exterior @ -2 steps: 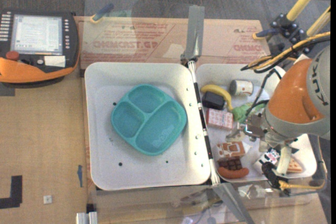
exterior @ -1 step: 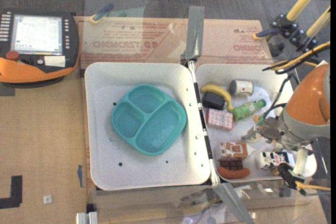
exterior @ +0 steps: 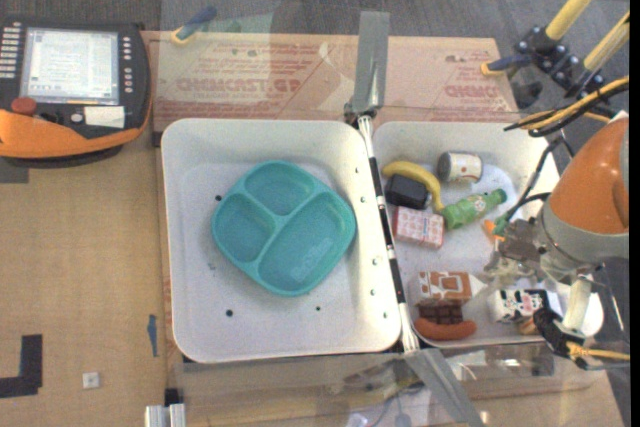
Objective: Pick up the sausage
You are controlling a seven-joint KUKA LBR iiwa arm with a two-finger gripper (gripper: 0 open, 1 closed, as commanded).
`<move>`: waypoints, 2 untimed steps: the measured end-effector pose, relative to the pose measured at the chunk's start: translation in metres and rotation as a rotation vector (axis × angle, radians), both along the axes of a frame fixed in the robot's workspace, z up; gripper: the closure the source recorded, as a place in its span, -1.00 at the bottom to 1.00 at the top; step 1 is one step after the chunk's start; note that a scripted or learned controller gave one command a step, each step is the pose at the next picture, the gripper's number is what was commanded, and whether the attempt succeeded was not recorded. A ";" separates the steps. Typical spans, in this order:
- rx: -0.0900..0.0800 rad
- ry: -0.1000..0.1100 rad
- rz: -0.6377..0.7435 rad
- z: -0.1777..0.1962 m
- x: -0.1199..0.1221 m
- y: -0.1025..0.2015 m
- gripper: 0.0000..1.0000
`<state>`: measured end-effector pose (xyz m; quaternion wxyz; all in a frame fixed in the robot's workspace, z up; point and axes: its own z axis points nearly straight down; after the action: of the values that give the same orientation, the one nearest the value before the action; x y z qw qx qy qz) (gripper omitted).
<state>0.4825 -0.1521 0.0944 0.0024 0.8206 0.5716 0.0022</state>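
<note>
The sausage point(exterior: 445, 327), a dark red-brown link, lies at the front edge of the right bin point(exterior: 528, 147), just below a small brown and white box point(exterior: 445, 286). The arm's orange band point(exterior: 598, 187) hangs over the bin's right side. My gripper point(exterior: 516, 251) sits below it, over the bin's right half, up and to the right of the sausage and apart from it. Nothing visibly hangs from it.
The right bin also holds a banana point(exterior: 415, 175), a black block point(exterior: 405, 190), a can point(exterior: 460, 165), a green bottle point(exterior: 475, 207), a pink box point(exterior: 420, 227) and a black-and-white toy point(exterior: 520, 303). A teal divided plate point(exterior: 285, 227) lies in the left bin point(exterior: 190, 245).
</note>
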 end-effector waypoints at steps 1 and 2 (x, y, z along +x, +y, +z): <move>0.000 0.010 -0.093 0.171 0.002 0.061 1.00; 0.002 0.013 -0.041 0.148 0.010 0.133 1.00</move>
<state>0.4924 -0.0189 0.2421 -0.0019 0.8322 0.5545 -0.0027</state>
